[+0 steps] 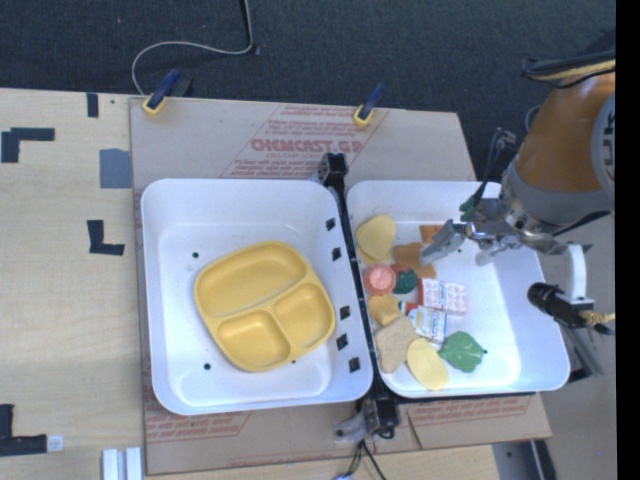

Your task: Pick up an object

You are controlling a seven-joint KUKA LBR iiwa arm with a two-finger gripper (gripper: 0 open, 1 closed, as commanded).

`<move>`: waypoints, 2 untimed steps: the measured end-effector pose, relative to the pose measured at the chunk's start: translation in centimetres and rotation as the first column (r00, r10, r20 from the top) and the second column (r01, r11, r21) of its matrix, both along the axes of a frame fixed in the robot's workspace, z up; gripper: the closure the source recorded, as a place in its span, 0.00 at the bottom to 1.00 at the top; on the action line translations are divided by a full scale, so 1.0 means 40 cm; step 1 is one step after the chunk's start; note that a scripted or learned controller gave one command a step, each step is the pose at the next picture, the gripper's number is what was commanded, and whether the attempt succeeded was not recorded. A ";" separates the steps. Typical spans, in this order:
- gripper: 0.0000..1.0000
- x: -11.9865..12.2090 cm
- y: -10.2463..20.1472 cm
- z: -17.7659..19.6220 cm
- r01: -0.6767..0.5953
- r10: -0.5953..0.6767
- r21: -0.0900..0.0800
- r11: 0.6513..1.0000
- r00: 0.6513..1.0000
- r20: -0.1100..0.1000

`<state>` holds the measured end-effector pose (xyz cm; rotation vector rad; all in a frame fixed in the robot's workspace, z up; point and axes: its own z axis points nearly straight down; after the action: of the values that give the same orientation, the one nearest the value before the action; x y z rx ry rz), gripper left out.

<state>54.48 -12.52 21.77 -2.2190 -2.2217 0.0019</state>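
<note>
Camera view: the gripper (468, 240) is seen over the right bin (535, 363), fingers spread apart with nothing held between them. Small food items (415, 308) are piled along that bin's left side; a yellow divided tray (264, 304) is noted in the left bin (165, 268).

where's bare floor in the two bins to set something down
Left bin: bare strips ring the yellow divided plate, widest along the far wall and near-right corner. Right bin: bare floor on its right half, between the green leaf and the right wall. Its left side is crowded with toy food beside the gripper.
</note>
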 end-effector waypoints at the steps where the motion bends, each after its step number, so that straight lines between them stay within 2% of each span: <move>1: 0.00 0.177 0.001 -0.339 -0.003 0.003 -0.003 1.000 1.000 0.006; 2: 0.00 0.296 0.054 -0.329 -0.002 0.002 -0.003 1.000 1.000 0.007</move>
<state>66.31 -10.37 8.61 -2.2221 -2.2288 -0.0024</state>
